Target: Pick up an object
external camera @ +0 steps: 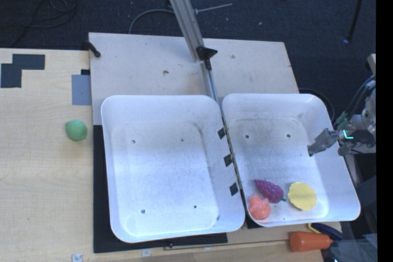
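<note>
Three small items lie at the front of the right bin: a purple bunch of grapes, a pinkish-orange piece touching it in the front left corner, and a flat yellow round piece to their right. My gripper hangs over the bin's right rim, behind the yellow piece and well apart from all three. Nothing shows in its grasp. The wrist behind it is cut off by the view's right edge.
The left bin sits beside the right one, with black clips along the shared wall. A green ball rests on the wooden bench to the left. An orange object lies outside the right bin's front edge. A slanted aluminium rail rises behind the bins.
</note>
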You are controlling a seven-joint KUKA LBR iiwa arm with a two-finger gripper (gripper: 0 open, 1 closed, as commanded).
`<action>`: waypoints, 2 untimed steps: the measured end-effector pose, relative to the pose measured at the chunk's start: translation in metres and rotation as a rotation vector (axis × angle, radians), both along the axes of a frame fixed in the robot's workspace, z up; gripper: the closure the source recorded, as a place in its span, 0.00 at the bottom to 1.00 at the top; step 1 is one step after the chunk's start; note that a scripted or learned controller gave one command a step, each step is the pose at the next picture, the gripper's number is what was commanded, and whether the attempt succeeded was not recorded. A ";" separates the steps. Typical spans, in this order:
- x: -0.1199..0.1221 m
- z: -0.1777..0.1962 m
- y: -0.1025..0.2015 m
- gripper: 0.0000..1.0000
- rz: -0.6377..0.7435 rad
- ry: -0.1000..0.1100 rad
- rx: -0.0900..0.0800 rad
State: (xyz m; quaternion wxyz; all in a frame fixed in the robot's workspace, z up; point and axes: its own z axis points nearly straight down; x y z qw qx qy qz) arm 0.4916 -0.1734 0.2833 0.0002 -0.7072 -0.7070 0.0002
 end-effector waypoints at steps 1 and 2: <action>0.000 0.000 0.000 0.00 0.000 0.000 0.000; -0.001 -0.044 -0.006 0.00 0.000 0.004 0.001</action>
